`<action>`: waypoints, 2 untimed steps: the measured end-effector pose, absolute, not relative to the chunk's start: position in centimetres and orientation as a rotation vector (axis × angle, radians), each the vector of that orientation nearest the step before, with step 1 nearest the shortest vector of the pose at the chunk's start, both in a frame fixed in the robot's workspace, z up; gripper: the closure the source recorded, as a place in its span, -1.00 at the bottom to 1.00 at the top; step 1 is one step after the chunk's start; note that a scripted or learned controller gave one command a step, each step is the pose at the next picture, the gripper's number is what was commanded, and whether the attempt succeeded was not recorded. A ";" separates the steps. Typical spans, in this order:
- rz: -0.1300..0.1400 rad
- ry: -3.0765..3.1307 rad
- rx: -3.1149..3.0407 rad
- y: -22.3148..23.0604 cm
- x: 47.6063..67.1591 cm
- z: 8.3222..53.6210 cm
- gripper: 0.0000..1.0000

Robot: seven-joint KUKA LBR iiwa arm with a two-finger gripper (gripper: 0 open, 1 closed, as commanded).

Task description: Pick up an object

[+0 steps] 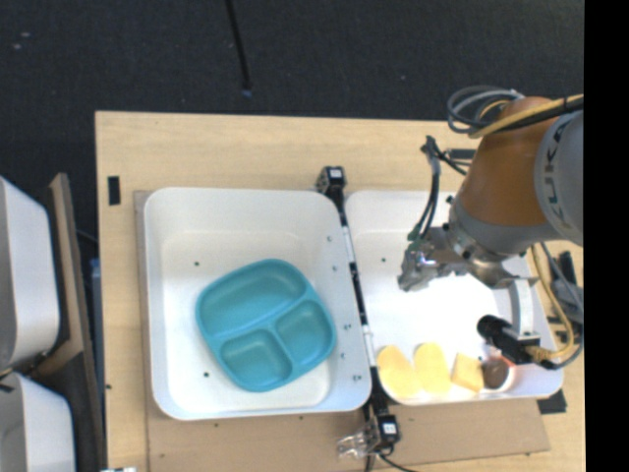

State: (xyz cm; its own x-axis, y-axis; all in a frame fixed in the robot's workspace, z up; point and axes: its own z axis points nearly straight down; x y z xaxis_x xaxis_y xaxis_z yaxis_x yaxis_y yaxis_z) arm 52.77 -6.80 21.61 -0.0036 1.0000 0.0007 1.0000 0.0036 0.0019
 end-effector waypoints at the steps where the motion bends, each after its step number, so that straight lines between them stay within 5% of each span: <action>1: 0.002 2.226 2.217 -1.9 52.2 21.2 1.00; 2: 0.002 2.226 2.217 3.2 52.1 20.9 1.00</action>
State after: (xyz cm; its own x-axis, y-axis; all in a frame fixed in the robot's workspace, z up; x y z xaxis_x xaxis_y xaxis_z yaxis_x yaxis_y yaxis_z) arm 52.09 3.25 20.86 -0.0043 1.0000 0.0010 1.0000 0.0043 0.0005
